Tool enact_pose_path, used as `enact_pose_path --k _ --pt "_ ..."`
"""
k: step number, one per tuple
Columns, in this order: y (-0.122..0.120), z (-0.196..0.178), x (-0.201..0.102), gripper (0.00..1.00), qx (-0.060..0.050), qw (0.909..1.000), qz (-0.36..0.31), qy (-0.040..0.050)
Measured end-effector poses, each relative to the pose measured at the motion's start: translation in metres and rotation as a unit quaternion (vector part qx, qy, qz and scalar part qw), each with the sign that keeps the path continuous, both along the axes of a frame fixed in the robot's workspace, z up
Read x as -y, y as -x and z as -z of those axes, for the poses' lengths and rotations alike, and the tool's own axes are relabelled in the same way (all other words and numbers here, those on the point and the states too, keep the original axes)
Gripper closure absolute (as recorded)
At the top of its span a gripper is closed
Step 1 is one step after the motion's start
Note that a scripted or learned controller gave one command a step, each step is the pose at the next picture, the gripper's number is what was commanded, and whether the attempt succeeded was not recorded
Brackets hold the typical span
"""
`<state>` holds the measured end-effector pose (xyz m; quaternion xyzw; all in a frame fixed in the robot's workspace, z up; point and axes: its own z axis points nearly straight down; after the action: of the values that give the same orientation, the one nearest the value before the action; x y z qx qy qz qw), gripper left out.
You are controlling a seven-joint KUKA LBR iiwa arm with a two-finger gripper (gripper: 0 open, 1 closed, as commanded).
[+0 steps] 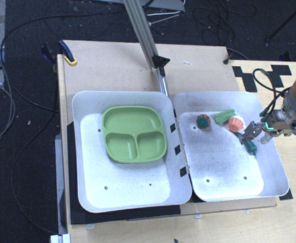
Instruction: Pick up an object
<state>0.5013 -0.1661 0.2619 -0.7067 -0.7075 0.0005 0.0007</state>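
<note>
The wooden counter (112,67) carries two shallow white bins side by side. The left bin (132,189) holds a green divided plate (135,134), lying flat in its upper half. The right bin (228,178) holds a cluster of small things near its upper right: a round green and red ball (203,121), a light green oblong piece (223,117) just beside it, and an orange-pink rounded object (236,123) touching or nearly touching the green piece. A small dark teal object (251,147) lies below these, close to the bin's right wall. The arm reaches in from the right, and its end effector (252,132) hovers over the right bin between the orange-pink object and the teal one. The fingers look spread apart with nothing between them, though the view is too coarse there to be sure.
</note>
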Motion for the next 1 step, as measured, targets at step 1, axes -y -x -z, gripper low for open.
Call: enact_pose_path --k 1 --pt "-0.0003 -0.0004 0.0000 0.00 0.001 1.0000 0.000 0.0001"
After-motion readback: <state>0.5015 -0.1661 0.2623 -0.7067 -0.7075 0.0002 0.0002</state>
